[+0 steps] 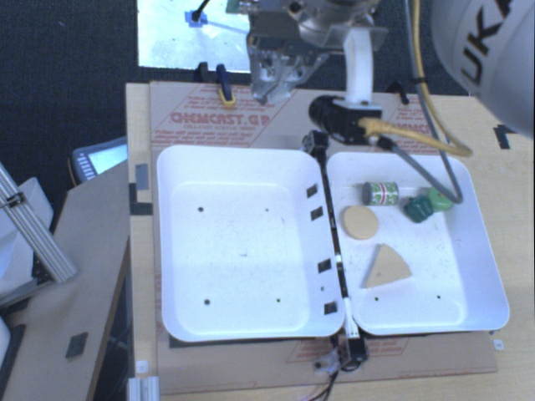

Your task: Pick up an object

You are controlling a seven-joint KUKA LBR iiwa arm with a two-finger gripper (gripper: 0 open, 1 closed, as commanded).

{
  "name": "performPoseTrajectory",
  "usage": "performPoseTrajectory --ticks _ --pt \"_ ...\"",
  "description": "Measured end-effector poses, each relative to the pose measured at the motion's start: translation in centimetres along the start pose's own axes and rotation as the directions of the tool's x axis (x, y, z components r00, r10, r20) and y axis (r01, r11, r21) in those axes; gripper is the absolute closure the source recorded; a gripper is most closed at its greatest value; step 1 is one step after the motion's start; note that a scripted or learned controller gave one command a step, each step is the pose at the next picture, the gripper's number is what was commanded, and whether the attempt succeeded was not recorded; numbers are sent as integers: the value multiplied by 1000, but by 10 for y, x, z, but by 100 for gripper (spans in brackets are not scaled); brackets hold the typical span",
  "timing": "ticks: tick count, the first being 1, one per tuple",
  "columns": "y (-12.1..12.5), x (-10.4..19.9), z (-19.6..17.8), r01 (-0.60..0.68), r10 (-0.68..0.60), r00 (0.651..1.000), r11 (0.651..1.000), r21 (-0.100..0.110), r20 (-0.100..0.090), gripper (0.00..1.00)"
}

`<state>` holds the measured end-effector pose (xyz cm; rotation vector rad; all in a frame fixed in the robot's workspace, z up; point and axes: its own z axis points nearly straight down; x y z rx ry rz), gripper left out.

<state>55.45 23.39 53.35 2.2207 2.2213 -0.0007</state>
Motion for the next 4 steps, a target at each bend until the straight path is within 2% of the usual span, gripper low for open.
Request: performPoseTrajectory --ticks 1,2,3,4 --pt "7 0 -2 0 0 1000 1000 -2 -1 100" --pt "-64 -34 -2 1 -1 1000 1000 0 -2 100" --pt "-45 -54 197 -2 2 1000 1000 14 5 100" --pt "-69 -106 193 -4 4 1000 1000 1 0 100"
